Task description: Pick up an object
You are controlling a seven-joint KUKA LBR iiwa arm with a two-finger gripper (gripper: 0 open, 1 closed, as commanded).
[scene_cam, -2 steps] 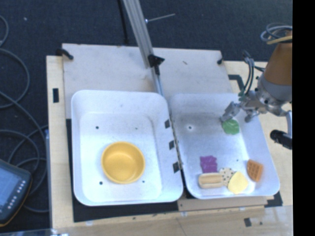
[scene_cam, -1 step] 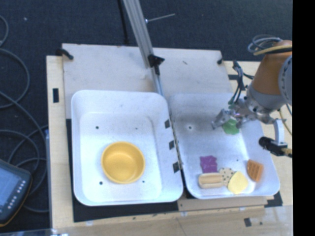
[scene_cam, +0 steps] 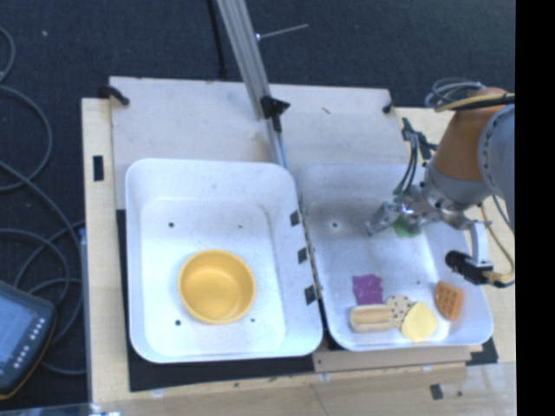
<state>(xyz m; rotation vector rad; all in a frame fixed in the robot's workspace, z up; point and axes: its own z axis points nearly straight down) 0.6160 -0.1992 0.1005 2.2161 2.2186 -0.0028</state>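
My gripper [scene_cam: 388,220] hangs over the upper middle of the right bin [scene_cam: 342,198], reaching in from the right. A small green object [scene_cam: 404,227] lies right against the gripper's lower edge, partly hidden by it. Along the front of the same bin lie a purple piece [scene_cam: 368,288], a tan roll [scene_cam: 371,318], a spotted biscuit [scene_cam: 399,307], a yellow piece [scene_cam: 420,322] and an orange waffle [scene_cam: 448,301]. A yellow bowl [scene_cam: 217,286] sits upright in the left bin [scene_cam: 173,189].
A slanted metal pole [scene_cam: 247,46] rises from the back of the bench between the bins. Black clips [scene_cam: 305,254] line the rim where the bins meet. Cables run from the arm's wrist [scene_cam: 473,267] over the right bin's edge.
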